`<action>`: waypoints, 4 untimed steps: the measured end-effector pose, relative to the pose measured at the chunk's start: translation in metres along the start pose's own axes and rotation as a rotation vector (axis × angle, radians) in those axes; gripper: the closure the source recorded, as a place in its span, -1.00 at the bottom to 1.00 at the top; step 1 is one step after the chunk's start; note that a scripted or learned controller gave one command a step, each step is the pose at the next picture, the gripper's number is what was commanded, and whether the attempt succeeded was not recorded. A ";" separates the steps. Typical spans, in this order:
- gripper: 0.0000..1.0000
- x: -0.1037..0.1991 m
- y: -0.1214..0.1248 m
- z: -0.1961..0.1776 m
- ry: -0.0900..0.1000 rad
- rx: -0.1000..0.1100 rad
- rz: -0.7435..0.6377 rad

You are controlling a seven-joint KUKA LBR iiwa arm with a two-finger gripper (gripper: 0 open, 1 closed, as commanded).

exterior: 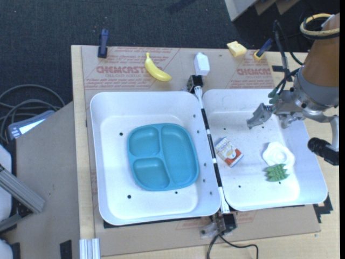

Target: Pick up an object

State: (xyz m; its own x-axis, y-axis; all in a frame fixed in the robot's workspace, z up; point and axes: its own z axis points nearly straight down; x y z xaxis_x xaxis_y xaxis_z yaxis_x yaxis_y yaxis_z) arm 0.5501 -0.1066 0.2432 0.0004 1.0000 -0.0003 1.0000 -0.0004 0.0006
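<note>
In the right bin [253, 198] lie a small white and orange carton [228, 151], a white round object [277, 154] and a green leafy toy [276, 172] just below it. My gripper [271, 117] hangs over the upper part of that bin, above and between the carton and the white object. Its fingers are spread, it is open, and nothing sits between them. One grey fingertip [257, 116] points left toward the bin's middle.
The left bin [108, 144] holds a blue divided plate [161, 156]. On the cardboard behind the bins lie a banana [156, 69], a yellow block [236, 48], a blue clip [103, 42] and a white piece [201, 63]. Cables hang near the arm at the right.
</note>
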 end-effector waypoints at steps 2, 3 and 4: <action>-1.00 0.014 0.006 0.151 0.001 -0.002 0.000; -1.00 0.009 -0.001 0.154 0.003 -0.013 0.000; -1.00 0.010 -0.016 0.154 -0.001 -0.015 0.001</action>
State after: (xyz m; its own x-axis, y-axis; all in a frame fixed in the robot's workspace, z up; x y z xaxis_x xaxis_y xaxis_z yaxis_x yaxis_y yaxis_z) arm 0.5344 -0.0966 0.0893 0.0013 1.0000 -0.0012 0.9999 -0.0012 0.0152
